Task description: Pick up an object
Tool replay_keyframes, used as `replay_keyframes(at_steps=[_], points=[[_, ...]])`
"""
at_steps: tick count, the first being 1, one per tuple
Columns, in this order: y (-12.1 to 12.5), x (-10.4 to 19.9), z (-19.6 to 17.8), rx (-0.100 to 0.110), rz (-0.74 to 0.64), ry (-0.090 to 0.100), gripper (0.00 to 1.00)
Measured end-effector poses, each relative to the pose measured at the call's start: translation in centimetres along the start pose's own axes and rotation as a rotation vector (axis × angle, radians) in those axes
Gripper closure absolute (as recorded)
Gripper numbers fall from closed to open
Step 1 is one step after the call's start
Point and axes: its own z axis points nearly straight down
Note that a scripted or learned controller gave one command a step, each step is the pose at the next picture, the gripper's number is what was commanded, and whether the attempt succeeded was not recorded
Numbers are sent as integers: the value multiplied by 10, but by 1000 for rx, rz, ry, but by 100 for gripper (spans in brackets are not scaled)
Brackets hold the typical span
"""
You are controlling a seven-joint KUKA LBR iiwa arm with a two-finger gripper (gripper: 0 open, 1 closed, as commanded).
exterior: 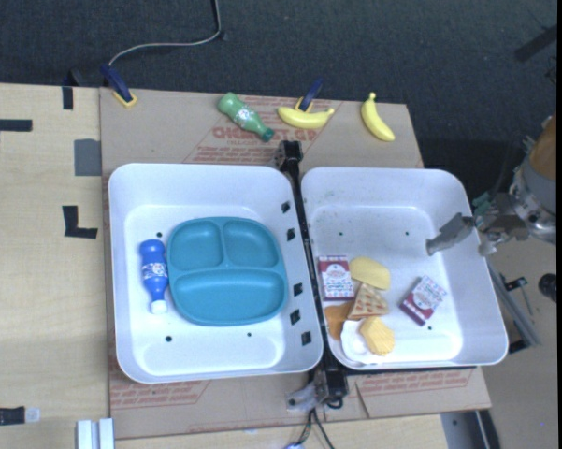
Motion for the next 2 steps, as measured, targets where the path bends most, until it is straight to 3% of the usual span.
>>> replay_keyframes(at_steps=[1,2], points=[[-23,-6,151,-11,0,-4,0],[28,93,126,0,-2,1,0]])
